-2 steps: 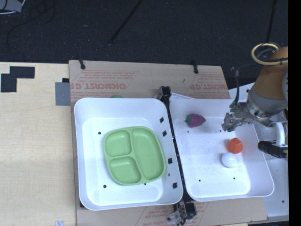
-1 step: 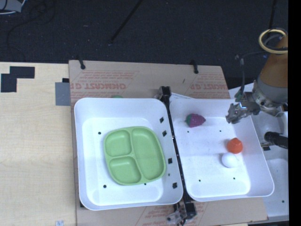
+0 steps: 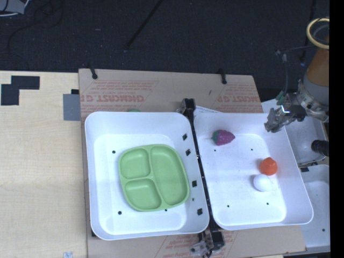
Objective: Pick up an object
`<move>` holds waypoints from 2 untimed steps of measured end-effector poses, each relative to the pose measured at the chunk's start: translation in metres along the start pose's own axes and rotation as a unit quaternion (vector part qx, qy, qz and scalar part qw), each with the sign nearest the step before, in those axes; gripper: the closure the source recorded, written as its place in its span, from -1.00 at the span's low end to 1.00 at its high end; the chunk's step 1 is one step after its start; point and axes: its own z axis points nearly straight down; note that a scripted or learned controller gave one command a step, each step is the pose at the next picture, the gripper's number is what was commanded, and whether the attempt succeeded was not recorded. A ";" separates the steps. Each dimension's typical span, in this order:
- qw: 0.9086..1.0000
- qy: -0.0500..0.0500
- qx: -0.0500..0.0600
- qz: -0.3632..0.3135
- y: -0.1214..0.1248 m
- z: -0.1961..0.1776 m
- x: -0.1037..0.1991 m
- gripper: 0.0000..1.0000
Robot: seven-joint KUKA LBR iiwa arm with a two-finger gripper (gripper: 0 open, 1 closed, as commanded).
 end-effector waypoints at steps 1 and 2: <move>1.000 0.002 0.002 -0.002 0.006 0.001 0.061 1.00; 1.000 0.002 0.003 -0.001 -0.004 0.011 0.117 1.00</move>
